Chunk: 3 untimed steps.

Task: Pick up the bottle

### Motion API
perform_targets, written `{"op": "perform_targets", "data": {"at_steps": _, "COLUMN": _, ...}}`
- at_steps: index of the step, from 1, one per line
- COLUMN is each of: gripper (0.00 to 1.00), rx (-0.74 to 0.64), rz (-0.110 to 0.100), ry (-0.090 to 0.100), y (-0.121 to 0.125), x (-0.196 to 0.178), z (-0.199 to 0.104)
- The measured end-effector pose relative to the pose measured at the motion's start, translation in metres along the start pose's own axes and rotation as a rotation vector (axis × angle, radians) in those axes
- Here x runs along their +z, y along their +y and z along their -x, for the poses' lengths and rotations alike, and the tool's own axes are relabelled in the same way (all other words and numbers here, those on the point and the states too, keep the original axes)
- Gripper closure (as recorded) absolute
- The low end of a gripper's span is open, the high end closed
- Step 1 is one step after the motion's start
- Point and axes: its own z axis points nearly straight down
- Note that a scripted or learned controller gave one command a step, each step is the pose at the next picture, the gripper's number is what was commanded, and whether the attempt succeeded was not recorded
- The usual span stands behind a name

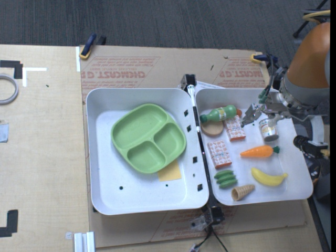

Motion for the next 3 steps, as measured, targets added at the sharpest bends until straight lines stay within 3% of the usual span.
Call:
{"op": "perform_targets", "data": {"at_steps": 1, "gripper": 1.00, "rx": 0.000, "rz": 0.000, "ry": -0.001, "y": 0.000, "x": -0.010, "z": 0.000}}
{"op": "perform_targets", "data": {"at_steps": 2, "gripper": 1.00, "rx": 0.326, "rz": -0.003, "ry": 0.001, "y": -0.093, "x": 0.003, "z": -0.051}}
{"op": "perform_targets", "data": {"at_steps": 3, "gripper": 1.00, "rx": 0.569, "rz": -0.001, "ry": -0.001, "y": -0.099, "x": -0.061, "z": -0.036}}
